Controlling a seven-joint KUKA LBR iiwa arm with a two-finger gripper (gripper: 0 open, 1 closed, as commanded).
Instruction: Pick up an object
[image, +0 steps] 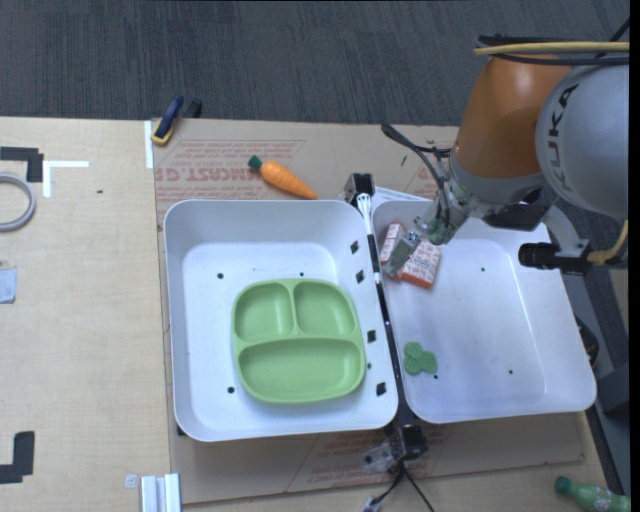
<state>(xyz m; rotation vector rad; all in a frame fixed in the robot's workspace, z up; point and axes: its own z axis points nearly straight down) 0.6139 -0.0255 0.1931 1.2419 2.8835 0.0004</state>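
A small red and white box (420, 264) lies in the far left corner of the right bin (520, 330), with a grey-green item (398, 258) against its left side. My gripper (432, 232) hangs directly over the box's far end, very close to it or touching it. I cannot tell whether it has hold of anything. A small green leafy piece (419, 360) lies near the right bin's left wall, closer to the front.
A green divided plate (297, 340) lies in the left bin (200, 300). A toy carrot (283, 177) rests on the cardboard behind the bins. A blue and yellow marker (168, 120) lies farther back left. A green bottle (590, 492) lies at the front right.
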